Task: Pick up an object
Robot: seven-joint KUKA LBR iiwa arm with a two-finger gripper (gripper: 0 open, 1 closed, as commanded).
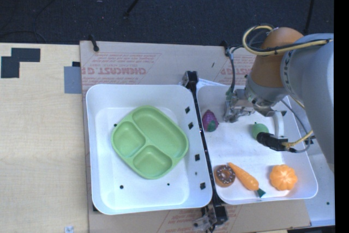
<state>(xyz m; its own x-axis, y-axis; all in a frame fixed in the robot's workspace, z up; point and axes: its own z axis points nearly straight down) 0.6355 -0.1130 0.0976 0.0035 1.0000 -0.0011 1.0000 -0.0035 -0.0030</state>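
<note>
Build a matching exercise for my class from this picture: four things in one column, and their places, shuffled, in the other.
Things
1. plate
2. donut
3. orange
4. eggplant

Places
A. right bin, near right corner
B. left bin
C. right bin, by the divider, near the end effector
D. right bin, near edge, beside the carrot

Pairs: 1-B, 2-D, 3-A, 4-C
</note>
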